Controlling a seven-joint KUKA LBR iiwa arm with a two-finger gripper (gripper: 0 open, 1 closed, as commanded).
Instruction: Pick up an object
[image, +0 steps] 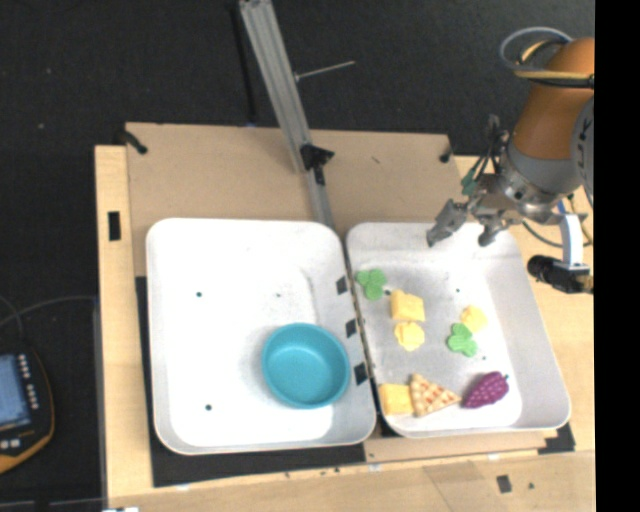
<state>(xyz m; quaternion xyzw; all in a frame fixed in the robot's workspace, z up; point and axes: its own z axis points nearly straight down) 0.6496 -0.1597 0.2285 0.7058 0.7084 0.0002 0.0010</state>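
My gripper hangs over the far edge of the right bin, fingers spread apart and nothing between them. Below it in that bin lie several toy foods: a green piece, a yellow cheese block, a yellow piece, a small yellow piece, a green clover shape, a purple grape bunch, a pizza slice and a yellow block. All of them rest on the bin floor, well apart from the fingers.
The left bin holds a blue bowl near its front right corner. A grey metal pole slants up from the seam between the bins. A handheld controller lies off the bench at the left.
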